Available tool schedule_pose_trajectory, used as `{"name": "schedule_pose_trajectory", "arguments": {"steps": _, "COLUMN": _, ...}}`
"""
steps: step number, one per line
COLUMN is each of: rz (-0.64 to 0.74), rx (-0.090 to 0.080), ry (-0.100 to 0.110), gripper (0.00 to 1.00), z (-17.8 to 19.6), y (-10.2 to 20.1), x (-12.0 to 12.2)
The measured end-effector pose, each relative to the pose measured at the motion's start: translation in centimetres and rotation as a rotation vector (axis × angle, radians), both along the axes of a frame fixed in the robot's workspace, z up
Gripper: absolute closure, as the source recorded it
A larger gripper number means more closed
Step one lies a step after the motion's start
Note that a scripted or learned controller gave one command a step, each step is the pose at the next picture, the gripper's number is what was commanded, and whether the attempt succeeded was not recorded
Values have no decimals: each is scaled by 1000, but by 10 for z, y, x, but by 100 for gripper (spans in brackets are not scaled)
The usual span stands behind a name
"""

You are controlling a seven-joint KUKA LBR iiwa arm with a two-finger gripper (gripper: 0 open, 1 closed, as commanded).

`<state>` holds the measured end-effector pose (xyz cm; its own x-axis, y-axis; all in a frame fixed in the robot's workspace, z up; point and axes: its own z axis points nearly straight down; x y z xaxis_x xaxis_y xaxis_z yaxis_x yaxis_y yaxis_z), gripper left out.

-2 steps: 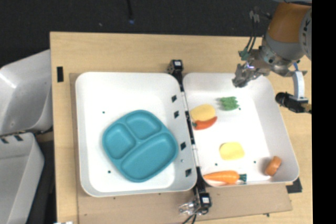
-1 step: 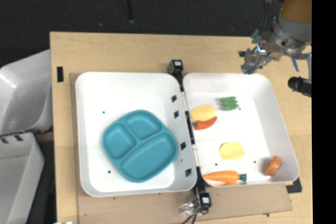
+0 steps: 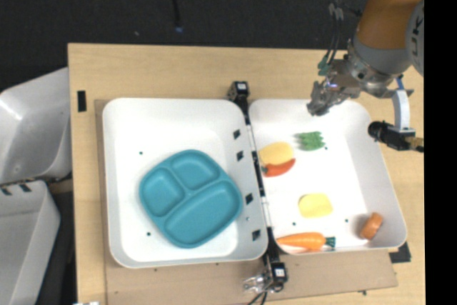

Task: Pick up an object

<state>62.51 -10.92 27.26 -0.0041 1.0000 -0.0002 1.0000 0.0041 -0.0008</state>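
Note:
The right bin [image 3: 378,175] holds several toy foods: a small green leafy piece [image 3: 310,141], a yellow and orange-red piece [image 3: 277,157], a yellow lump [image 3: 315,205], a carrot [image 3: 307,242] along the front wall and a small orange piece [image 3: 370,226] in the front right corner. My gripper [image 3: 319,105] hangs over the bin's back edge, above and just behind the green piece. Nothing shows between its fingers.
The left bin [image 3: 121,153] bears a blue divided plate [image 3: 189,198]. A row of black clips [image 3: 251,175] runs along the seam between the bins. The arm's orange band [image 3: 389,3] rises at the top right.

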Motion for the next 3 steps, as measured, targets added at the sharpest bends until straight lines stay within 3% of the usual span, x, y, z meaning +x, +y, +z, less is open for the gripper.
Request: {"name": "schedule_pose_trajectory", "arguments": {"steps": 3, "rz": 1, "rx": 1, "ry": 1, "gripper": 100, "z": -34, "y": 139, "x": -86}}
